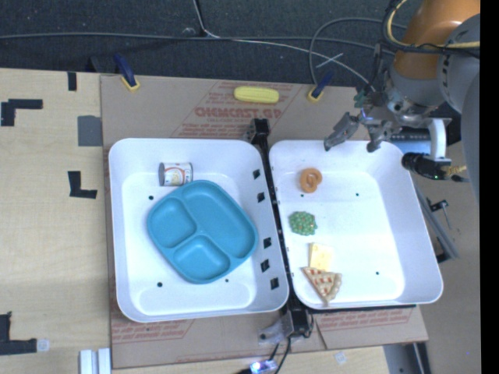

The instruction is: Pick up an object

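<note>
The gripper (355, 137) hangs with fingers spread and nothing between them above the right bin's (405, 232) far rim, near the small, probably light orange piece (311, 180), best pinched across its middle.

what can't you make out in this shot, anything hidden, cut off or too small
- Arm, camera view: cut off by the top and right edges, so its upper part is out of sight.
- Can in the left bin: label too small to read.
- Pizza slice and cheese in the right bin: touching or overlapping, cannot tell.
- Pincer: blurred over the bin rim.
</note>
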Robot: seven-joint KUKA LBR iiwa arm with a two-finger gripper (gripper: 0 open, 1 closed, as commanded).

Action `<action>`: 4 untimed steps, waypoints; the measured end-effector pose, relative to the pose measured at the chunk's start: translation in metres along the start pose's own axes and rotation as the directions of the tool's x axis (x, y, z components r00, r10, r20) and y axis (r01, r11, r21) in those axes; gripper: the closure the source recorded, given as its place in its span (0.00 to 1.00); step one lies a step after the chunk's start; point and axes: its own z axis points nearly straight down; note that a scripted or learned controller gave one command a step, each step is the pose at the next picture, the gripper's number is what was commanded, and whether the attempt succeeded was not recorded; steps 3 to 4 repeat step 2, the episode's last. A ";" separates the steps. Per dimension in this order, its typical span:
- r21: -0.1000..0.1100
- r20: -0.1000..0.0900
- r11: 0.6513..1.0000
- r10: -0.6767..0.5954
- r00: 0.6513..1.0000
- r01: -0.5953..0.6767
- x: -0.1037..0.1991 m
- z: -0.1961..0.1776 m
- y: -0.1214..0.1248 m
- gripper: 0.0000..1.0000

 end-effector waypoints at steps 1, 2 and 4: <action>-0.014 0.002 1.000 -0.003 1.000 0.003 0.000 -0.009 0.003 0.00; -0.008 0.002 1.000 -0.004 1.000 0.004 0.003 0.056 0.002 0.00; -0.008 0.002 1.000 -0.004 1.000 0.004 0.003 0.056 0.002 0.00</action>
